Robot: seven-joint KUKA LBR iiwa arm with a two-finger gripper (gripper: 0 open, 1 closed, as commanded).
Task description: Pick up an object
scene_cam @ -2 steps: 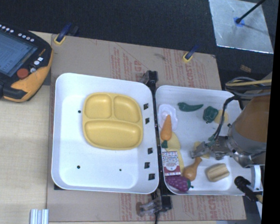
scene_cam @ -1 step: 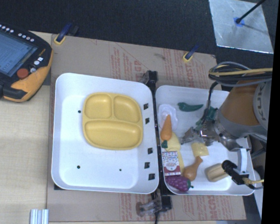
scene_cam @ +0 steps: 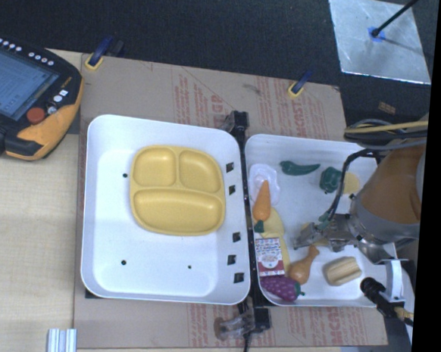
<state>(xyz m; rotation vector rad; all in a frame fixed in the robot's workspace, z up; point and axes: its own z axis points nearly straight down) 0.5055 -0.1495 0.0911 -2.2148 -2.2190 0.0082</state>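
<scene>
The right white bin (scene_cam: 314,146) holds several toy foods. An orange carrot (scene_cam: 262,200) lies by its left wall, above a yellow bottle with a red label (scene_cam: 270,250) and purple grapes (scene_cam: 280,288). A brown drumstick (scene_cam: 303,266) and a tan bread roll (scene_cam: 341,270) sit near the front. A green pepper (scene_cam: 299,168), a dark green piece (scene_cam: 330,178) and a yellow piece (scene_cam: 351,184) lie at the back. My gripper (scene_cam: 316,235) hangs low in the bin's middle, just above the drumstick and left of the roll. The grey arm (scene_cam: 389,200) hides the bin's right part.
The left bin (scene_cam: 100,261) carries a yellow divided plate (scene_cam: 178,189). A teach pendant (scene_cam: 21,103) rests on the bench at the far left. A white lump (scene_cam: 262,175) lies behind the carrot. Clamps (scene_cam: 238,121) join the bins at back and front.
</scene>
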